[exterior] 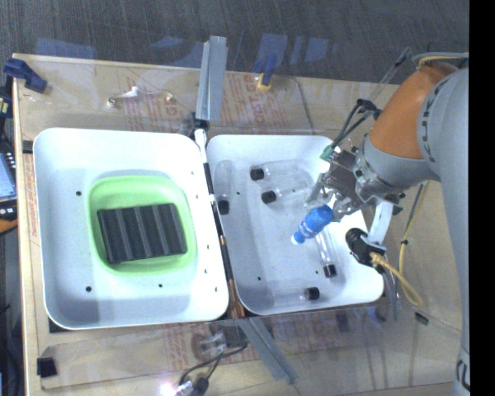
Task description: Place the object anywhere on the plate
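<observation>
Hovering my hand (337,198) over the right bin, grip unclear; blue bottle (313,223) slants just left, plate (140,224) far left.

Past my reach, a blue clamp (25,74) sits at the bench's (107,85) far left corner, and a metal bar (210,77) stands between the bins.
</observation>
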Motion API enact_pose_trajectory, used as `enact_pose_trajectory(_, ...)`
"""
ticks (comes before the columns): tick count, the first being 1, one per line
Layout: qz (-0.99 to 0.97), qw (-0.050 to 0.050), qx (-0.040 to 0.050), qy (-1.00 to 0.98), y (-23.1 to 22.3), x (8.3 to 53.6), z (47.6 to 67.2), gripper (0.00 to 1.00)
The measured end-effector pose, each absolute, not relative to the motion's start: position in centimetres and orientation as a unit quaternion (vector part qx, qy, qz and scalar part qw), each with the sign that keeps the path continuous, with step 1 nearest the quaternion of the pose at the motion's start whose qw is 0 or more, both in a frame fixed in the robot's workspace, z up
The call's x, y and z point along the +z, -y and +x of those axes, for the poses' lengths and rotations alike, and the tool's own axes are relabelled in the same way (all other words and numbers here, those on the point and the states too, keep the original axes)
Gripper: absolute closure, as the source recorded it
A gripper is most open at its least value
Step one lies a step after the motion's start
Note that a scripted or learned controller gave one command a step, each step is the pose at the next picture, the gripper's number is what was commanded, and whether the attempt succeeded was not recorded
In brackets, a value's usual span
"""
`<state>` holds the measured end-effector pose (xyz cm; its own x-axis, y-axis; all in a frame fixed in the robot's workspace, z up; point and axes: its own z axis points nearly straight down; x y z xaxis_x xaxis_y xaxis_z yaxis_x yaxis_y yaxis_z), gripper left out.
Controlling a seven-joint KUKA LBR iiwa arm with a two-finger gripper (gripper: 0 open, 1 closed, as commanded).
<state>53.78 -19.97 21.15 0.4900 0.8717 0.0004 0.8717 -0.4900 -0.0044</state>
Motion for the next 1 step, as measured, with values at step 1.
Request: enact_pose_trajectory(1,-0.863,0.002,0.0009,0.505,19.97,21.16,53.79,0.00)
